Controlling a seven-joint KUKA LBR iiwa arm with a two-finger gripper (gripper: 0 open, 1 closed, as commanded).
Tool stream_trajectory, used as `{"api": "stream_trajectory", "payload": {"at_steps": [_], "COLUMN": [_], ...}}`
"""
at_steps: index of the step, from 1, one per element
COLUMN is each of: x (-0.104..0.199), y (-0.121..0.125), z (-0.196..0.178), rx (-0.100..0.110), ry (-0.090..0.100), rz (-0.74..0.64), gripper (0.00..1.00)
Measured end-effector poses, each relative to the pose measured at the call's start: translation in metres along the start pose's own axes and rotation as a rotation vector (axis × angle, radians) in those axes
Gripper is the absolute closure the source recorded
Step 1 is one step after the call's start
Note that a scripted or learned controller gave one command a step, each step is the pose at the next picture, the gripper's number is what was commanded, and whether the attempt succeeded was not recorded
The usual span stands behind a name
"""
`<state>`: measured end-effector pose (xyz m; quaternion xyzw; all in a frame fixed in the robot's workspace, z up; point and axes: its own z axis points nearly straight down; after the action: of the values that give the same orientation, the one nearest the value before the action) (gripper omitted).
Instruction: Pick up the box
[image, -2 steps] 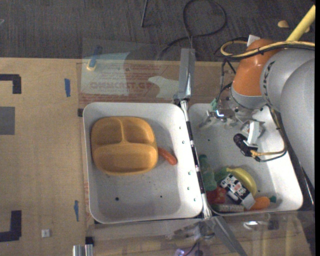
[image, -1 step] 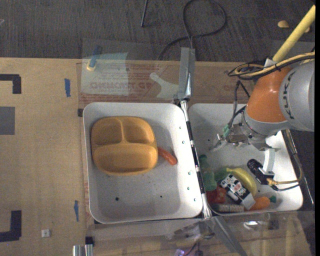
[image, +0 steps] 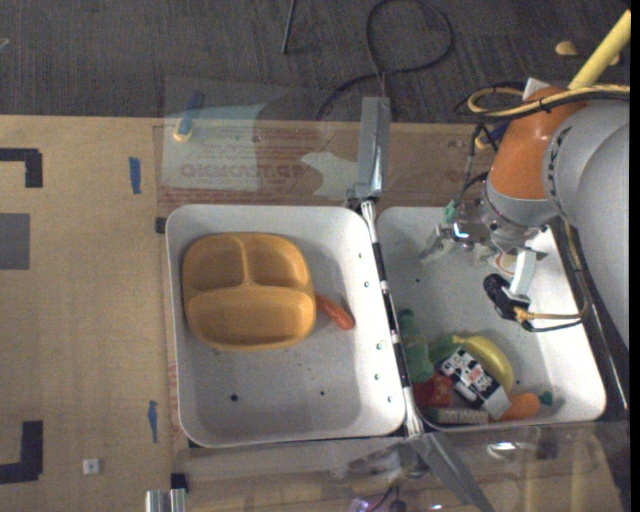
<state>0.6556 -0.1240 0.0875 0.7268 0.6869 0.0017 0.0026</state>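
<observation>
The right white bin (image: 590, 395) has bare floor in its upper half, and its things crowd the lower edge. The grey arm's gripper (image: 452, 238) hangs over that bare part near the top edge, too blurry to make out. The small white box with dark marks (image: 474, 380) lies well below it, beside the yellow banana (image: 492, 357).

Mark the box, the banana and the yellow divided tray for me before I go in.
box (image: 470, 377), camera view, on its black-and-white printed top face.
banana (image: 492, 357), camera view, on the middle of its yellow curve.
yellow divided tray (image: 247, 290), camera view, on the ridge between its compartments.
</observation>
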Motion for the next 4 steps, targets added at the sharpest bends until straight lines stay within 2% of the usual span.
{"api": "stream_trajectory", "payload": {"at_steps": [1, 2, 3, 4], "x": [-0.016, 0.019, 0.013, 0.055], "y": [-0.052, 0.011, -0.049, -0.017], "z": [-0.001, 0.000, -0.008, -0.098], "rx": [0.000, 0.003, 0.008, 0.005], "ry": [0.001, -0.001, 0.000, 0.000], "rz": [0.007, 0.235, 0.328, 0.303], "gripper": [0.00, 0.00, 0.00, 0.00]}}
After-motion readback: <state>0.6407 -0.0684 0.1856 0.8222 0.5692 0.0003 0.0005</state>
